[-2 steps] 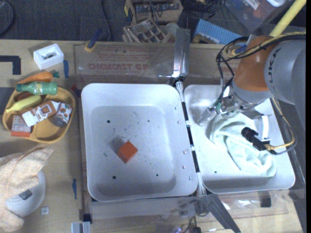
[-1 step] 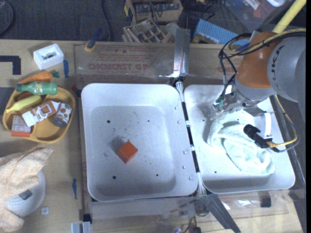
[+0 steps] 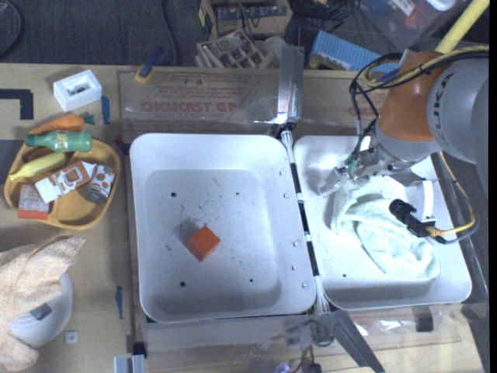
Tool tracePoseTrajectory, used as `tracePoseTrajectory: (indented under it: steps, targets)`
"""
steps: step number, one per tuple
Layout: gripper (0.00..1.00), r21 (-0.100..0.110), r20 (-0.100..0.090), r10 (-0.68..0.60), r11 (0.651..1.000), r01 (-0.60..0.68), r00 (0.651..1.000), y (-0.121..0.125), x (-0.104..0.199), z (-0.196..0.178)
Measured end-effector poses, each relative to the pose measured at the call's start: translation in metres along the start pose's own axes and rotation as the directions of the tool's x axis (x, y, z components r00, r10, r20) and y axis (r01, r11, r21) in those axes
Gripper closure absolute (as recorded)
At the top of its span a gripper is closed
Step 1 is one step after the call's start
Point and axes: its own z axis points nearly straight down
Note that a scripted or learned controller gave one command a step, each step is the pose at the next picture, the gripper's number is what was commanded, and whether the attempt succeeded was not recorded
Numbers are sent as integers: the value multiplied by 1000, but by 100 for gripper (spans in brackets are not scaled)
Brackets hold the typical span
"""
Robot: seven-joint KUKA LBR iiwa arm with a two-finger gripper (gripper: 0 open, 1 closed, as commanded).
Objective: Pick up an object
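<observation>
Robotics lab: industrial arm reaching over wooden worktop carrying two white bins, cables trailing behind; yellow bowl of toy groceries sitting at left, cluttered boxes lining floor beyond.

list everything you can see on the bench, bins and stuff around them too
white bins: 2, white, side by side mid bench
block: 1, orange, on the floor of the left bin
cloth: 1, pale mint white, crumpled in the right bin
yellow bowl: 1, yellow, left of the bins, holding toy food and small packets
green bottle: 1, green, at the top of the yellow bowl
white box: 1, white, far left corner of the bench
peach towel: 1, peach, near left edge
arm: 1, grey with an orange band, reaching in from the right
gripper: 1, over the cloth's far edge in the right bin
</observation>
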Motion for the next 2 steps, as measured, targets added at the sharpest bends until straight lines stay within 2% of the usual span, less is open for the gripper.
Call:
tracePoseTrajectory:
  steps: [1, 2]
  targets:
    - [0, 7, -2, -16, 1000, 16, 1000, -4, 6, 12]
    - [0, 8, -1, 24, 1000, -24, 1000, -20, -22, -36]
